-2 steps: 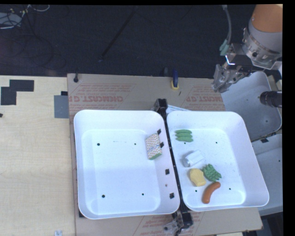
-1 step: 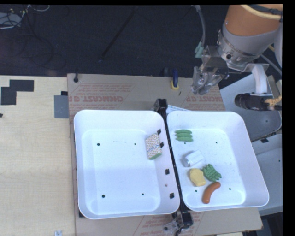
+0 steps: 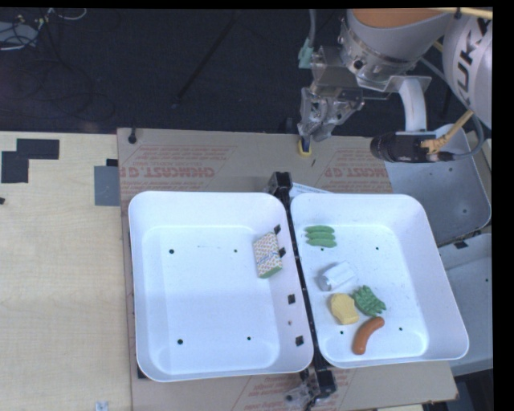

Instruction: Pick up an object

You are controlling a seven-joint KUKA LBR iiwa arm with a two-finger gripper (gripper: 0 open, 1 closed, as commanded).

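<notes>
Gripper (image 3: 309, 138) hangs high over the far edge of the bench, above the brown board (image 3: 201, 164) and beyond both bins; whether its tips are apart or together I cannot tell at this size; a small yellowish speck sits at the tip, too small to name; nothing recognisable between them. Above it the grey wrist and orange band (image 3: 393, 16) of the arm; white housing at right carries partial letters reading "UK".

Writing: the board shows red print, upside down from this view, repeated twice along the far strip; reads roughly "OHMCRAFT G.P", not certain.

Count, two white bins side by side, touching along a black centre seam.
Left bin (image 3: 152, 321): one item, a patterned sponge block (image 3: 268, 254), tilted against the wall next to the seam.
Right bin (image 3: 426, 265): five items; one green pea pod (image 3: 320, 235) near the far left corner; one white-grey block (image 3: 336, 276) mid-bin; one yellow piece (image 3: 344, 308) just below it; one dark green leafy piece (image 3: 369, 300) touching the yellow one's right side; one orange-red sausage (image 3: 368, 334) nearest the front, lying slantwise.

All six objects lie in the bins, well apart from the gripper.
</notes>
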